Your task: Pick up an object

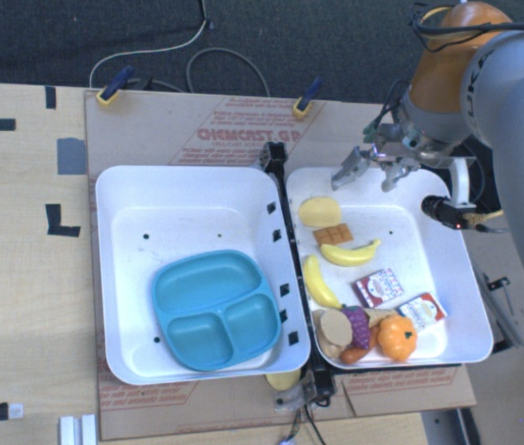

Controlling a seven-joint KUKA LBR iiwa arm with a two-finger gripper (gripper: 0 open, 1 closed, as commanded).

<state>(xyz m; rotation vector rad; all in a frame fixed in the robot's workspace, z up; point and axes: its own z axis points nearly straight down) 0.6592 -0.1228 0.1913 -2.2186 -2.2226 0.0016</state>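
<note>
Right now I have the gripper (370,170) hanging over the far rim of the right bin (456,248), its two fingers (346,176) spread wide with nothing between them. Taking that right bin as my reference, the arm (484,72) comes in from beyond its far right corner, orange band uppermost.

Inside the right bin, just below the gripper, I see a pale yellow rounded piece (319,212) near the far left corner, and touching its near side a small brown waffle-like square (332,235). A banana (350,252) lies just nearer than that, toward the bin's middle, and a second banana (320,283) runs along the left wall. A red and white carton (378,287) sits mid-bin, with a white packet (422,309) just beside it toward the right. Along the near wall I make out a tan round slice (335,325), a purple item (358,324) touching it, and an orange fruit (396,336).

Left of the right bin, the left bin (122,248) holds a blue divided plate (217,309). Both bins rest on a cardboard sheet (234,133).
</note>
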